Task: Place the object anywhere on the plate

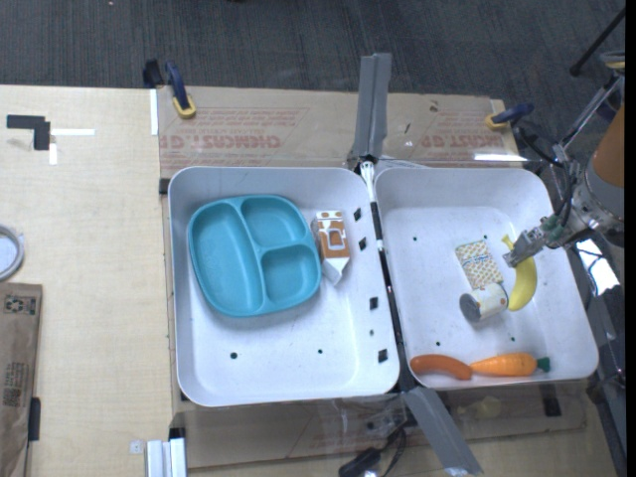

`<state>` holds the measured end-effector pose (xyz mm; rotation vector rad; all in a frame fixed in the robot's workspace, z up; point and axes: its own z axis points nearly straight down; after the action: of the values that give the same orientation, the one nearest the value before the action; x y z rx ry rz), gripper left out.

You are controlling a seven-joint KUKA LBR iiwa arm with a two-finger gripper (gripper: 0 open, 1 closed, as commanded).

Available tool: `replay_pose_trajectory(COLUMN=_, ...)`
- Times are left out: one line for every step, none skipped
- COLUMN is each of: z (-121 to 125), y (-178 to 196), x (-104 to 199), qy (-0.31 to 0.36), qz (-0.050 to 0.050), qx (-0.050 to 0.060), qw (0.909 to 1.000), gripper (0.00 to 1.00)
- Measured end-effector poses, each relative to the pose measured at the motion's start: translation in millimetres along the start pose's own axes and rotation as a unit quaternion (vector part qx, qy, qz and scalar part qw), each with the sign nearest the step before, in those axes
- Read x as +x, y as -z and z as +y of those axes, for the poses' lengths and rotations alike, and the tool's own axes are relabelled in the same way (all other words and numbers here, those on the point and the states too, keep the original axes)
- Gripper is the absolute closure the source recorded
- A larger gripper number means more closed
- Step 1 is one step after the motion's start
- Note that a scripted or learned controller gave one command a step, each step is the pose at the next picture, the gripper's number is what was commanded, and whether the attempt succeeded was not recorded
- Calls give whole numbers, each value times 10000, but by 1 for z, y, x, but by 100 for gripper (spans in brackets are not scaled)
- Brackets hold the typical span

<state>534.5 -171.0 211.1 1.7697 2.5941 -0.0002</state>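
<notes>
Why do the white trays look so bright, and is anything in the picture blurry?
In the camera view, even overhead light washes out the white bins, leaving only soft shadows along their walls; the blue plate and carrot look crisp, while the end effector near the banana at the right is slightly soft, and the bins' straight edges look a little bowed.

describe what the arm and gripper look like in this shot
At the view's right edge, the arm shows an orange rounded part above a grey section. Thin dark cables and rods run along it. The gripper at its end is small, grey and metallic, with slim fingers.
</notes>
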Motion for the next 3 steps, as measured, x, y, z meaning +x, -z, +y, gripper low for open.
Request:
replay_pose_trajectory(z=24, y=-3, x=49, qy=446, qz=9, qx=14, qw=9990, gripper=100)
replay_pose_trajectory(z=72, y=-16, x=146, qy=104, qz=9, qx=17, qw=9999, gripper=100)
replay_pose_trajectory(z=138, y=0, x=184, qy=544, qz=-1, qx=7, qw=9985, gripper=100)
